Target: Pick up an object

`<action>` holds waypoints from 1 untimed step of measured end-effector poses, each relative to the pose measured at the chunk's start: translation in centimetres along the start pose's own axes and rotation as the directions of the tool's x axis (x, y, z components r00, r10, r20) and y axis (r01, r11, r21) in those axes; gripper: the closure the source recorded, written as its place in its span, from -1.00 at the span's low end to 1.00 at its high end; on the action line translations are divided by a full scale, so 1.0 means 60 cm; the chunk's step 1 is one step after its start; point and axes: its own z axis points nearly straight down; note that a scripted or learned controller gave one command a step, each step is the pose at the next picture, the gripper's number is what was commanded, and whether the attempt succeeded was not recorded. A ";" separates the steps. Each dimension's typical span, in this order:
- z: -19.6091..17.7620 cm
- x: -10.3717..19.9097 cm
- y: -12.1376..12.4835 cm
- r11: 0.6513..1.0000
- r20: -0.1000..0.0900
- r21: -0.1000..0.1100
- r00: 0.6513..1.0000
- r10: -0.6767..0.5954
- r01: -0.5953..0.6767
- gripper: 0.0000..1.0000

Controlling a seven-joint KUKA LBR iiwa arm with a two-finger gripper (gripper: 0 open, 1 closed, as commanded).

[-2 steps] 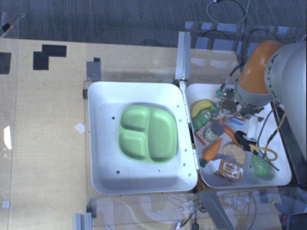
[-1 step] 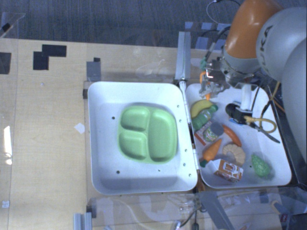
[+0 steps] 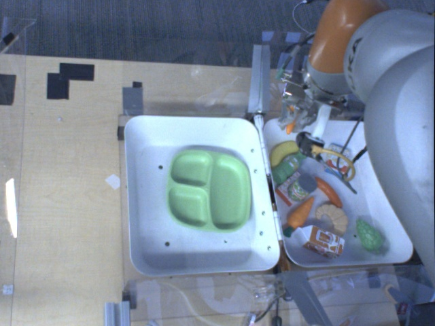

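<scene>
The right bin (image 3: 391, 212) holds several toy foods: a yellow fruit (image 3: 283, 151), a green-labelled packet (image 3: 296, 189), an orange carrot (image 3: 300, 211), a red-orange pepper (image 3: 329, 193), a round biscuit (image 3: 332, 216), an orange carton (image 3: 324, 242) and a green leafy piece (image 3: 370, 236). My gripper (image 3: 297, 117) hangs over the far left corner of that bin, just above the yellow fruit. A small orange bit shows at its tip, but what it is stays unclear. The wrist blocks the view of how the tip stands.
The left bin (image 3: 146, 189) carries a green divided plate (image 3: 209, 189) in its middle. A metal rail (image 3: 257, 87) separates the bins at the far side. The arm's grey body (image 3: 401, 94) covers the right bin's far right part. Black cables (image 3: 343, 151) trail near the gripper.
</scene>
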 end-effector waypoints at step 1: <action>-0.021 0.003 0.002 1.000 -0.002 -0.005 1.000 -0.009 0.009 1.00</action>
